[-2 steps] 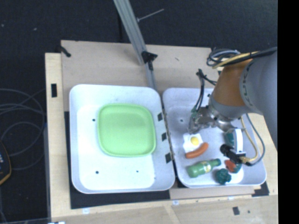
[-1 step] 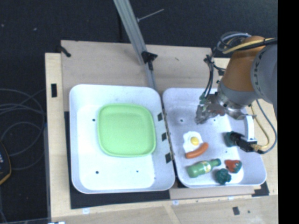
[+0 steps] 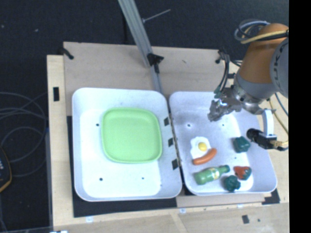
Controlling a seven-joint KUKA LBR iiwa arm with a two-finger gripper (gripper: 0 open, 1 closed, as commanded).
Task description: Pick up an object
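Six small toys, among them a white fried egg (image 3: 199, 144) touching an orange sausage (image 3: 204, 156), crowd the right white bin's (image 3: 187, 108) near end, so the gripper (image 3: 216, 111), hovering nearby, risks a glancing, empty grasp.

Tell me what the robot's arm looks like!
The robot's arm is thick and rounded, grey with an orange band above the wrist. Thin cables loop over its top and run down its side. At its end sits a small dark grey metal gripper.

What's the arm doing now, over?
Gripper above right bin, upper part. Nothing seen between its fingers. Toy foods, fried egg included, lie nearer the front. Nothing in the way.
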